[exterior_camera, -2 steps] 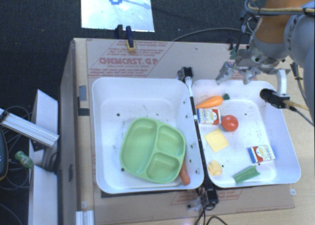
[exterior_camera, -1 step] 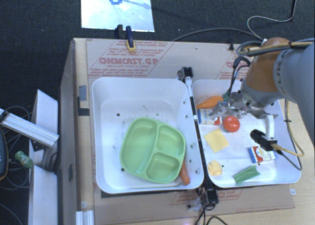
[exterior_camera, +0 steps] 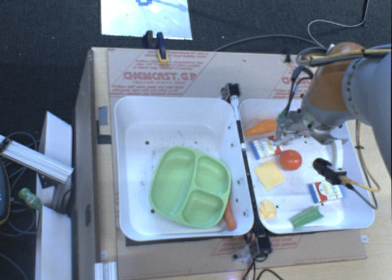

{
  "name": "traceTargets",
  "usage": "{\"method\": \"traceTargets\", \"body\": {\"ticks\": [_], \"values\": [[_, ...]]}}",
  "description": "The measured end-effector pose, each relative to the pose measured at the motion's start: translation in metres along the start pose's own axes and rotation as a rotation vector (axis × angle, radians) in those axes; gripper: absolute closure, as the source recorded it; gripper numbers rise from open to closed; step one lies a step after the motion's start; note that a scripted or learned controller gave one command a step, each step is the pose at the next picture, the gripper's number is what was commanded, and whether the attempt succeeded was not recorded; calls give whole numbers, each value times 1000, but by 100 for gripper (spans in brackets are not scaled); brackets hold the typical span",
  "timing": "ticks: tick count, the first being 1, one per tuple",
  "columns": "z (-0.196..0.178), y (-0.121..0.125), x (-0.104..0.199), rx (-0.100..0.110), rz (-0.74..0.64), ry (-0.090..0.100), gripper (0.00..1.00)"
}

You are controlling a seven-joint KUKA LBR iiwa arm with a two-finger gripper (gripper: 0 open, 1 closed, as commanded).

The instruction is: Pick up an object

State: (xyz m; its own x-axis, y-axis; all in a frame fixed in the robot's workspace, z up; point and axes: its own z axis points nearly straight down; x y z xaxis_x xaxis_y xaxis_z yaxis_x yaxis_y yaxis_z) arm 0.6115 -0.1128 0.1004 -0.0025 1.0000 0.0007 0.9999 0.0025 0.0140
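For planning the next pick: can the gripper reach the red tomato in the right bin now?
Probably yes. The tomato lies uncovered, close by the gripper, with nothing on top; the yellow slice lies beside it, not over it.

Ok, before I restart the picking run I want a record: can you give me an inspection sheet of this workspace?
Surface: brown board bearing two white bins, left bin and right bin.
Job's things: right bin holds carrot, packet, tomato, cheese slice, yellow lump, green piece, carton.
Clutter: left bin holds green divided plate, orange stick.
Grippers: hand over right bin, between carrot and tomato.
Cables: thin cable looping on floor.
Surroundings: dark floor, shiny sheet, clamp on board edge.
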Motion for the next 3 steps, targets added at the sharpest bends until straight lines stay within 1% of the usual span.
{"method": "traceTargets", "body": {"ticks": [1, 2, 3], "values": [[0, 0, 0, 1, 0, 0, 0], [19, 51, -6, 25, 1, -4, 0], [7, 52, -4, 26, -4, -3, 100]]}}
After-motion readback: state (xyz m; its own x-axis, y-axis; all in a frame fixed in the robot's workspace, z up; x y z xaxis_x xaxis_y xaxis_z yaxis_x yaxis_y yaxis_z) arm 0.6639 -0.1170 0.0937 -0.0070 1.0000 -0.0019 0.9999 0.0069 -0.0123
